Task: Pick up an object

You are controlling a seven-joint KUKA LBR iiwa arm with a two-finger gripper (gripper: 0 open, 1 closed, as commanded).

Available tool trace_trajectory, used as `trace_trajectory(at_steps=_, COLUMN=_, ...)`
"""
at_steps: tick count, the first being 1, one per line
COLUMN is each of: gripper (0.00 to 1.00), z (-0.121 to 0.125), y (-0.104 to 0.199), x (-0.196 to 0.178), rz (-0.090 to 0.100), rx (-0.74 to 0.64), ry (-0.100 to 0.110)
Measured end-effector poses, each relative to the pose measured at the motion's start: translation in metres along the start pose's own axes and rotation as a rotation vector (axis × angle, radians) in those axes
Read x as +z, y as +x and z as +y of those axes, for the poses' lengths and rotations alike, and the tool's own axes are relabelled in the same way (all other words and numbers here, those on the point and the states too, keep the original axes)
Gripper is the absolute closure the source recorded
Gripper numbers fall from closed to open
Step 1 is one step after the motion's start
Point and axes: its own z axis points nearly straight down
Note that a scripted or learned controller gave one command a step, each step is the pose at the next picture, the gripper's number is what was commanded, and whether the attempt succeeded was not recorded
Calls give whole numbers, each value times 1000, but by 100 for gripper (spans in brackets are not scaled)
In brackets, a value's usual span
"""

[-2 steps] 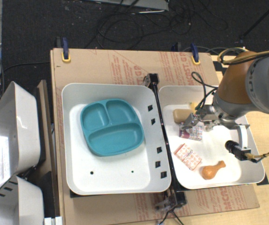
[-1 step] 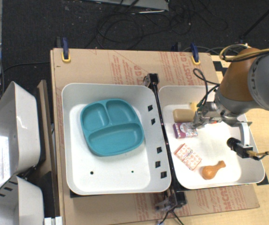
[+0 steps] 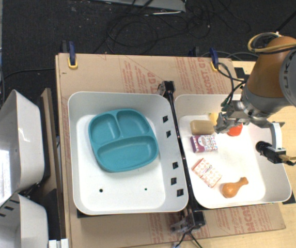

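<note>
Clutter in the right bin (image 3: 279,190) is what I have to choose from: a tan block (image 3: 201,126), a purple carton (image 3: 204,143), a pink patterned packet (image 3: 206,172), an orange-brown gourd-shaped toy (image 3: 234,187), and a small red-orange piece (image 3: 234,130) tucked just beside my wrist. My gripper (image 3: 225,122) hangs low over the upper part of that bin, between the tan block and the red-orange piece; whether it has closed on anything I cannot tell from this slant. The left bin (image 3: 80,154) holds a teal divided plate (image 3: 123,140), well apart from me. I judge the tan block the nearest candidate; it looks light and perhaps soft like foam, so I'd pinch it across its short sides, square and centred. The packet lies flat and would likely slip; the gourd toy looks smooth and rounded, best taken at its narrow neck
</note>
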Motion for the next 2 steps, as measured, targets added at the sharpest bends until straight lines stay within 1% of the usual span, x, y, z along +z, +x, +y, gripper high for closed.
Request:
trace_trajectory(at_steps=1, gripper=100, z=0, y=-1, x=-42, rz=0, rx=0, ry=1)
trace_trajectory(at_steps=2, gripper=100, z=5, y=-11, x=-94, rz=-1, rx=0, ry=-1)
